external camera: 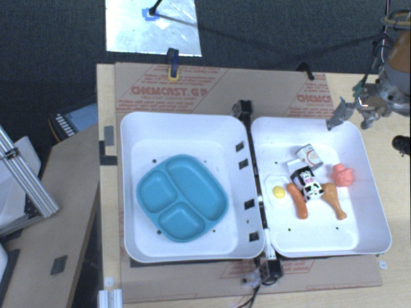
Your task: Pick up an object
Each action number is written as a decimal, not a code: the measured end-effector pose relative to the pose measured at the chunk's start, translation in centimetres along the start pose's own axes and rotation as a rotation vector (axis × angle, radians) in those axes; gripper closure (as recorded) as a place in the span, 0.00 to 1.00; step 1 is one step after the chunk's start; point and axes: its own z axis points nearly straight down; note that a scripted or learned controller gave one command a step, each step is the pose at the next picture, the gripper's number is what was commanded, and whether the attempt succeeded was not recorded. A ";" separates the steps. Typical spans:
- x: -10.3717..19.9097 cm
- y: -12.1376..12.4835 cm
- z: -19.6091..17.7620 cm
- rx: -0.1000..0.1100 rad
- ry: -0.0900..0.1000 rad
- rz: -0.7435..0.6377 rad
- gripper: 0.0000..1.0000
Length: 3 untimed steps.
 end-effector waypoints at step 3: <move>1.0 1.2 7.6 -0.012 -0.003 -0.006 0.00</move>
